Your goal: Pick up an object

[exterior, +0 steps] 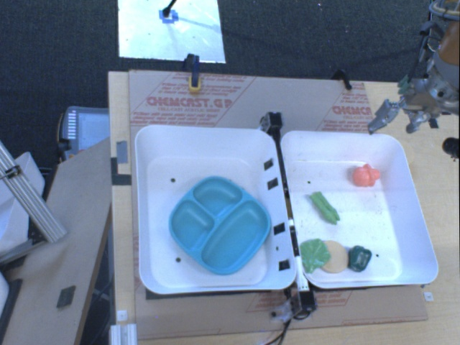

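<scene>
Objects for picking lie in the right bin (413, 214): a pink-orange lump (365, 175) near its far right corner, a green strip (325, 208) toward the middle by the left wall, and along the near edge a green leafy piece (313, 254) touching a tan disc (334, 256), with a dark green chunk (359, 258) just beside the disc. Left bin (154, 192) carries a blue divided plate (219, 225), set at a slant near its middle. Both bins sit on cardboard sheet (237, 95) atop the desk (116, 106). Claw (402, 117) hangs above the right bin's far right corner, beyond the rim, fingers spread wide, nothing between them. Well apart from every object.
</scene>
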`<state>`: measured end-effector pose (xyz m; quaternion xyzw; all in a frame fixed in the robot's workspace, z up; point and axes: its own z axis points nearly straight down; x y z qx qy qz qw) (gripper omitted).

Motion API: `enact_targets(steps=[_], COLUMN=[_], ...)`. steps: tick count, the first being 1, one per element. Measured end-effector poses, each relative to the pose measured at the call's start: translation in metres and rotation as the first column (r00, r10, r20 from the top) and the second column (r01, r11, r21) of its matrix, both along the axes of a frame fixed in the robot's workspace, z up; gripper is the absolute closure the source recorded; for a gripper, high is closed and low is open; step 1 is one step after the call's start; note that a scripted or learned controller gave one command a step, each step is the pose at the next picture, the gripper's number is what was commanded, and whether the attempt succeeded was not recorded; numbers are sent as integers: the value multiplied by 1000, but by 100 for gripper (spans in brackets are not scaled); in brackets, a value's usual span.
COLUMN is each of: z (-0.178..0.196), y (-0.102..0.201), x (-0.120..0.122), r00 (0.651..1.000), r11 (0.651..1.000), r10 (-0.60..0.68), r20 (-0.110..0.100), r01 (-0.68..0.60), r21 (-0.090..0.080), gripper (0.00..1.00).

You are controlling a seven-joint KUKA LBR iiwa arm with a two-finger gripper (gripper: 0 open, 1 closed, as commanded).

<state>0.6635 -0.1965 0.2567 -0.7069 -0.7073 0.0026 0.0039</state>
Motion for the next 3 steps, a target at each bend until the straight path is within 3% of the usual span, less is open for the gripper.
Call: enact_targets(steps=[1, 3], z=[8, -109], y=[1, -6], x=[2, 0], r00=[1000, 1000], r11=[1000, 1000], r10=[3, 2], r20=[11, 6], r01=[-3, -2], r21=[-3, -1], gripper=[0, 0])
